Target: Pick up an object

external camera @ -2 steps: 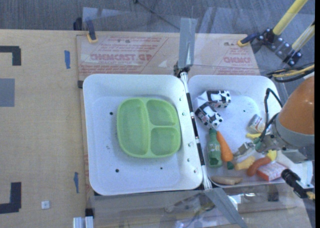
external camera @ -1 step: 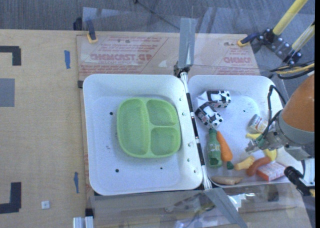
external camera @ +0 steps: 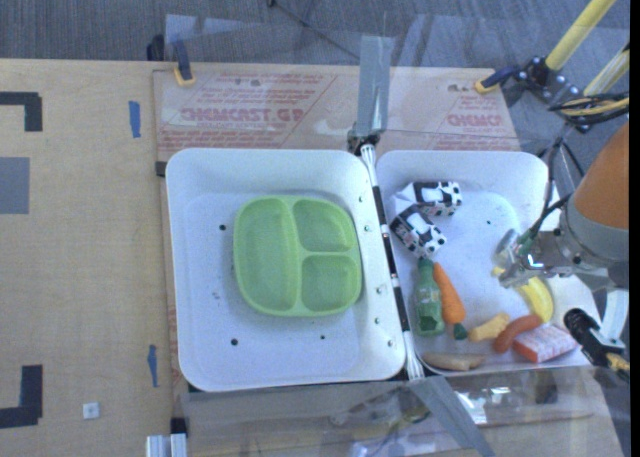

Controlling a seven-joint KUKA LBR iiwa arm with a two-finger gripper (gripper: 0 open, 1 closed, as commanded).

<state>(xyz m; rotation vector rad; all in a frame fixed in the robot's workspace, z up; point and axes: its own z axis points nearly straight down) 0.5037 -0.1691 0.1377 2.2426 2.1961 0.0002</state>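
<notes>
gripper [external camera: 512, 263] – over right bin [external camera: 500, 167], finger state cannot be told | banana [external camera: 539, 297] just beside it, near bin's right wall | likely light, stiff, smooth plastic – grasp across its middle

Even, bright overhead light; soft shadows inside the bins [external camera: 200, 275]. Glare on clear sheeting at bottom. Overall slightly soft focus.
</notes>
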